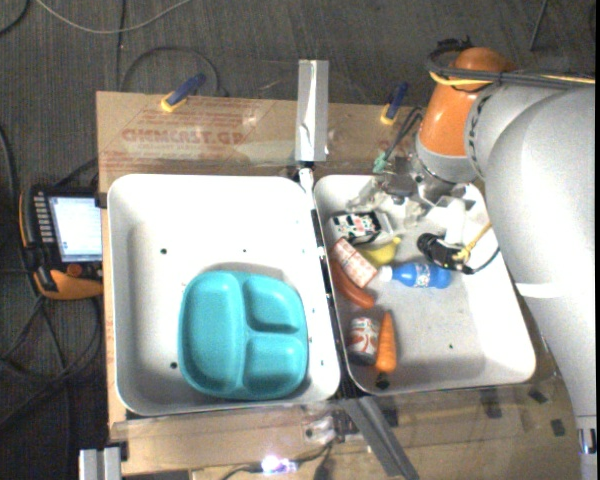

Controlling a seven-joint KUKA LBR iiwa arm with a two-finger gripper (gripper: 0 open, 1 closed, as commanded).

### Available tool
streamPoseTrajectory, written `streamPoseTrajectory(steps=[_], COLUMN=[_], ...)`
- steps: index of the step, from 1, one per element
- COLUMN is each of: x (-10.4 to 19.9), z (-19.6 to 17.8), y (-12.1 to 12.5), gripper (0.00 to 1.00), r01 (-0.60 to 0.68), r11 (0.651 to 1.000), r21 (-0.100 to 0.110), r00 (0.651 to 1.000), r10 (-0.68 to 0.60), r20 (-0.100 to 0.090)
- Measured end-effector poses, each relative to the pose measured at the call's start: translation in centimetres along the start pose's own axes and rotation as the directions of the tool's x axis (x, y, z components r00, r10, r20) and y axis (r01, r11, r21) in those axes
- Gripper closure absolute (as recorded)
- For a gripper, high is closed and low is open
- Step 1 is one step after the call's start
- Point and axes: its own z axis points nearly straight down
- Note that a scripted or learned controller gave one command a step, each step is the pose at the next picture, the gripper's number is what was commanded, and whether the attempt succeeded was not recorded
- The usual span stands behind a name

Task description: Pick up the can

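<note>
While can (363,337) lies near bin front, fingers (408,190) hover well apart; spread possibly unreadable.

- The can (362,337) is small, with a red and white label and a silvery end.
- It lies on its side on the floor of the right bin (480,353), near the front wall and close to the left wall.
- An orange carrot (385,341) lies touching its right side.
</note>
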Motion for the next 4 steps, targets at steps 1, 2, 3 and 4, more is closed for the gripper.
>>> streamPoseTrajectory(steps=[1, 2, 3, 4], x=[0.9, 1.7, -2.7, -1.6], z=[0.1, 0.4, -1.1, 0.3], y=[-0.6, -0.5, -0.1, -8.1], gripper=[0.0, 0.0, 0.0, 0.0], r01=[-0.215, 0.071, 0.005, 0.024], r11=[0.976, 0.997, 1.0, 1.0], r21=[0.021, 0.004, 0.015, 0.006], r00=[0.977, 0.997, 1.0, 1.0], r10=[0.215, -0.071, -0.005, -0.024], r20=[0.005, 0.004, 0.001, 0.001])
